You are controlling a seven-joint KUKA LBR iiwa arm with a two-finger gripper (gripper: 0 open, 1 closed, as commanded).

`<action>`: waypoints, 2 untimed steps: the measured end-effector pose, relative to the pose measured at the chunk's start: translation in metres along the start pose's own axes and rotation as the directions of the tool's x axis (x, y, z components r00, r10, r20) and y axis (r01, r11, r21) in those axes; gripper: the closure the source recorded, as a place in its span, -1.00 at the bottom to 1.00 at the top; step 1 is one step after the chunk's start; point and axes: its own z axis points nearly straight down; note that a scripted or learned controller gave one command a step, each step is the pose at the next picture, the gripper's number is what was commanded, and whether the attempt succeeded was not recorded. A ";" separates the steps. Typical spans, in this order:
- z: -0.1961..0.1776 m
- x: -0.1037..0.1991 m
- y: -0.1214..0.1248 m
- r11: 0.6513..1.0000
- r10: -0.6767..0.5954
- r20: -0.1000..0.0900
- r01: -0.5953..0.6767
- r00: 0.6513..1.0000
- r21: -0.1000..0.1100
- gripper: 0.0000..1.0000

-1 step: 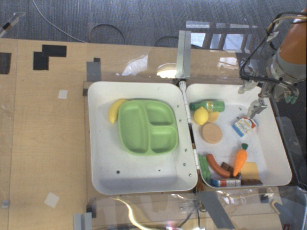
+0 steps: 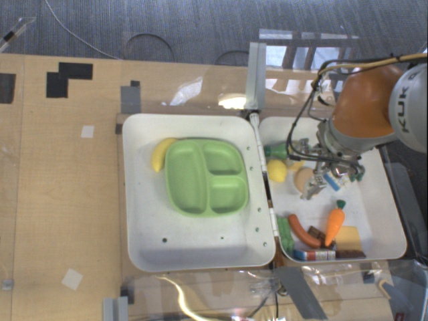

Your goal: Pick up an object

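My gripper (image 2: 322, 182) hangs low over the middle of the right bin (image 2: 391, 229), under the orange-banded wrist (image 2: 361, 109). Just to its left lies a pale tan, egg-like object (image 2: 303, 178), touching or nearly touching the gripper. A yellow lemon (image 2: 276, 171) sits further left by the bin wall, with a green item (image 2: 275, 151) behind it. Below the gripper lie a carrot (image 2: 336, 222), a red sausage (image 2: 303, 229), a green vegetable (image 2: 285, 233), a yellow block (image 2: 348, 235) and a marker (image 2: 315, 254).
The left bin (image 2: 147, 239) bears a green divided plate (image 2: 206, 176) with a banana (image 2: 160, 154) at its upper left edge. A raised divider (image 2: 265, 192) separates the bins. Cables loop from the wrist over the right bin's back.
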 end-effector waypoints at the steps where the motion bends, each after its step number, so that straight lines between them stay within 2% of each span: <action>1: 0.016 0.074 -0.055 0.996 -0.087 0.004 0.086 0.996 0.006 -1.00; 2: 0.018 -0.019 -0.028 0.976 0.219 0.005 -0.219 0.976 0.000 -1.00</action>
